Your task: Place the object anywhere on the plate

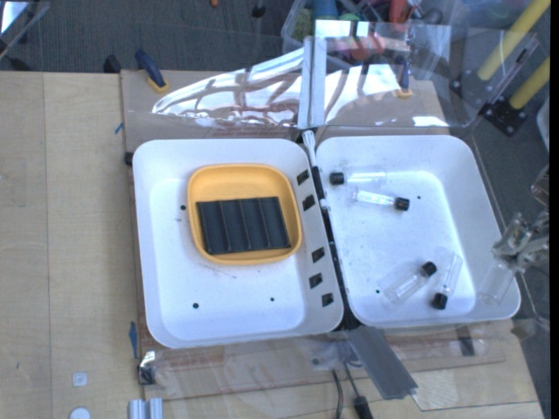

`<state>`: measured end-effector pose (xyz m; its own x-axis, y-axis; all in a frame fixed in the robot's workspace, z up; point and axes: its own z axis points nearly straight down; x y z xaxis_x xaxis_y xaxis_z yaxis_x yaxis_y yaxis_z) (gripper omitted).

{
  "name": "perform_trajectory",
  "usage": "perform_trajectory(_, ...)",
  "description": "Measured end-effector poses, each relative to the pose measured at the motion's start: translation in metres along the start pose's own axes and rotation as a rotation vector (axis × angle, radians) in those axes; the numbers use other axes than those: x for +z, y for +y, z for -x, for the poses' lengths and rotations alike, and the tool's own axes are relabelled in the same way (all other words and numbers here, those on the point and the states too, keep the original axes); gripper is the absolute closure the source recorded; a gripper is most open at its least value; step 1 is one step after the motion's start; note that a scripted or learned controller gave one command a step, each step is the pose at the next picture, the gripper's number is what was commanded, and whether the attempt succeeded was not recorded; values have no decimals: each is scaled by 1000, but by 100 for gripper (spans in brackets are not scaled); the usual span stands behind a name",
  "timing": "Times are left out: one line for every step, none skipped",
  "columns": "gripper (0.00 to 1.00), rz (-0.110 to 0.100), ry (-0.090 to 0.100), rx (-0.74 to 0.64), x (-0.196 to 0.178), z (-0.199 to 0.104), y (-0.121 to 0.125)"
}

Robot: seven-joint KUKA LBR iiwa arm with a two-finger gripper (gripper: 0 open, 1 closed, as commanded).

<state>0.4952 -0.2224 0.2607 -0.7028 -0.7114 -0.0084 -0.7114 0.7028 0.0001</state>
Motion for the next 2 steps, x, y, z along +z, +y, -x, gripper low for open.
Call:
perform_trajectory(100, 0, 0, -276, -9, 6, -6)
perform_trajectory(100, 2, 0, -548, -23, -10, 10)
